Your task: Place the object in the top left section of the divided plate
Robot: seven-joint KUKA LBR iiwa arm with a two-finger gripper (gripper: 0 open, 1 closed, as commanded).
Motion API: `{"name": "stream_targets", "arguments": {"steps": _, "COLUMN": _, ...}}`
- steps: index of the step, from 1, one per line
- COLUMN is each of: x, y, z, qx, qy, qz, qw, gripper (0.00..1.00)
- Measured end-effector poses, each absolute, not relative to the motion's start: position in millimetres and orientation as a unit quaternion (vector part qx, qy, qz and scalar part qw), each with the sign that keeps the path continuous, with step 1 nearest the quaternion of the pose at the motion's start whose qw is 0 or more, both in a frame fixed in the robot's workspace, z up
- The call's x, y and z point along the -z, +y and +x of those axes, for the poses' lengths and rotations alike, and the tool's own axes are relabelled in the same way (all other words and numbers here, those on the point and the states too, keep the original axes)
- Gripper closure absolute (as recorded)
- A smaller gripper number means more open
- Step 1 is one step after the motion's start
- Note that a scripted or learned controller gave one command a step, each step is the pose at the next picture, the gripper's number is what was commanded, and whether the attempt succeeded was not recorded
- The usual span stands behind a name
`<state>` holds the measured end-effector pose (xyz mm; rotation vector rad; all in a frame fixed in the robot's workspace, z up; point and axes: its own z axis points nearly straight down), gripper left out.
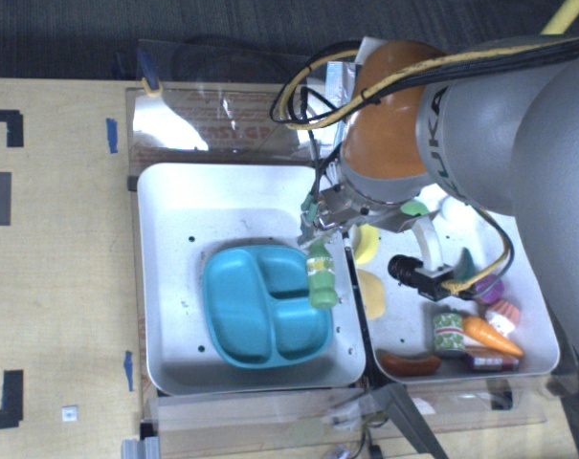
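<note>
A blue divided plate [260,304] lies in the left bin [174,256], with one long section on its left and two smaller ones on its right. My gripper [320,256] hangs over the plate's right rim, by the wall between the bins. A small green and pale cylinder-shaped object [322,285] sits between its fingers, upright, over the edge of the plate's upper right section. The plate's sections hold nothing.
The right bin [538,352] holds a yellow banana-like piece [366,245], a yellow slice [371,296], a green can [449,333], a carrot [490,335], a brown sausage [409,362] and a purple item [490,290]. The arm covers that bin's upper part.
</note>
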<state>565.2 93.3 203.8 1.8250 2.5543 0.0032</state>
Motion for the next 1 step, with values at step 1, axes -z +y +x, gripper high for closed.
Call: {"name": "stream_targets", "arguments": {"steps": 1, "x": -203.7, "y": 93.0, "z": 565.1, "qx": -0.0008, "qy": 0.814, "qz": 0.581, "qw": 0.001, "gripper": 0.00}}
